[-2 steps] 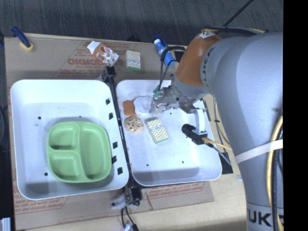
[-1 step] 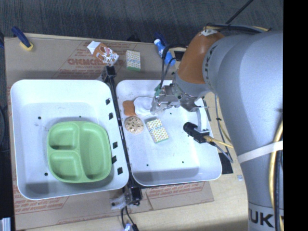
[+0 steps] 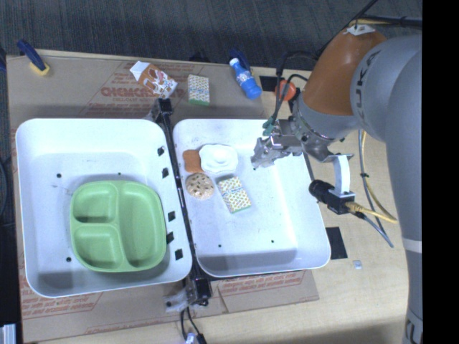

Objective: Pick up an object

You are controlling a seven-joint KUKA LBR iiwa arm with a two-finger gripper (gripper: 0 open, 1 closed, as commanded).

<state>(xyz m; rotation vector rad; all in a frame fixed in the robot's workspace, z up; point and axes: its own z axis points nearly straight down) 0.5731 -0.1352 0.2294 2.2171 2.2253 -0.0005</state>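
gripper (image 3: 264, 153) is being held low over the upper right part of the right bin (image 3: 287, 221), beneath the grey arm (image 3: 387, 106) and its orange band; whether anything is being gripped cannot be told, since the metal tip is small and blurred against the white floor. nothing is being seen between its parts.

just to its left, the nearest candidates are being offered: a white round lid-like object (image 3: 218, 158), touching an orange-brown piece (image 3: 191, 160) at its left edge, with a cookie-like disc (image 3: 199, 185) below and a small patterned packet (image 3: 234, 194) beside that. these four are being crowded together, so the step is judged best done by a target being chosen at the cluster's edge, the packet perhaps, and by the descent being centred squarely so that neighbours are not being nudged.

further out, a green divided plate (image 3: 118, 226) is being carried in the left bin (image 3: 43, 142). the wrist underside is being hidden by the arm's bulk, and the white object's true shape is being washed out.
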